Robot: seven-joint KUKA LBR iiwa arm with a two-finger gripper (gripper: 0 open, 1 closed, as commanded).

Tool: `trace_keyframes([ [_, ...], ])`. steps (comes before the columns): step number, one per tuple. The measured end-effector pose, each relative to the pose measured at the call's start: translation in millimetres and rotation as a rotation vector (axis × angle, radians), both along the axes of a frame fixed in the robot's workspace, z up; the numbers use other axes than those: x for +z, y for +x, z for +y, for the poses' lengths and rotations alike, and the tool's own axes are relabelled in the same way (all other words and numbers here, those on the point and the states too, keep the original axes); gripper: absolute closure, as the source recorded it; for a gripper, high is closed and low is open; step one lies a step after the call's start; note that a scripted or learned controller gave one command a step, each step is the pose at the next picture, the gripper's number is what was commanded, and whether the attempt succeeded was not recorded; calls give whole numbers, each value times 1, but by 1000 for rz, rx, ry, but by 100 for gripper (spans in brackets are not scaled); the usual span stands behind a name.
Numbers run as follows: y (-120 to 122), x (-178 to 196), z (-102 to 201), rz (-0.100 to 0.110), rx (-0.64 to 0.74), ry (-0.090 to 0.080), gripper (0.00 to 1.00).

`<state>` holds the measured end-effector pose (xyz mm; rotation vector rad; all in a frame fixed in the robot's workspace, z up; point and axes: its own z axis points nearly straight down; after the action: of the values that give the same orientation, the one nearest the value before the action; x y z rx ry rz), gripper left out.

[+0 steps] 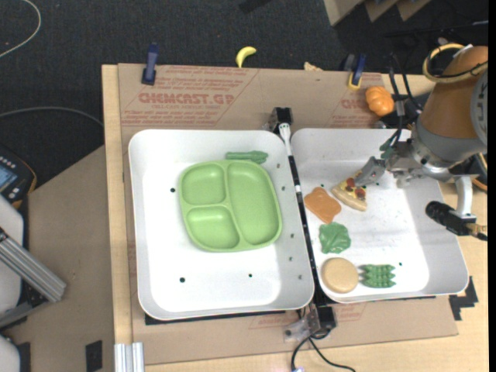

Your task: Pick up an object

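Hangs at right of centre in the frame, the pincer (369,172), just above and beside the pizza slice (350,194) in the right bin (434,285); spread or pressed together, cannot tell. Best lowered squarely over the slice before closing. Worth steering wide of the orange piece (322,204) just left.

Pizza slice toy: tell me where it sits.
The pizza slice toy lies in the right bin, toward its upper middle, beside the orange bread piece and just below-left of the claw.
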<state>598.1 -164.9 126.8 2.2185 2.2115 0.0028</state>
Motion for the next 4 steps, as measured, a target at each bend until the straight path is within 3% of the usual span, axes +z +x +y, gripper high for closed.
trace_keyframes([
  [1,-6,-39,70,1,7,-1,0],
  [2,-6,-29,69,1,2,5,100],
  [3,-55,63,132,2,10,8,100],
  [4,-121,156,34,-1,-8,-1,100],
])
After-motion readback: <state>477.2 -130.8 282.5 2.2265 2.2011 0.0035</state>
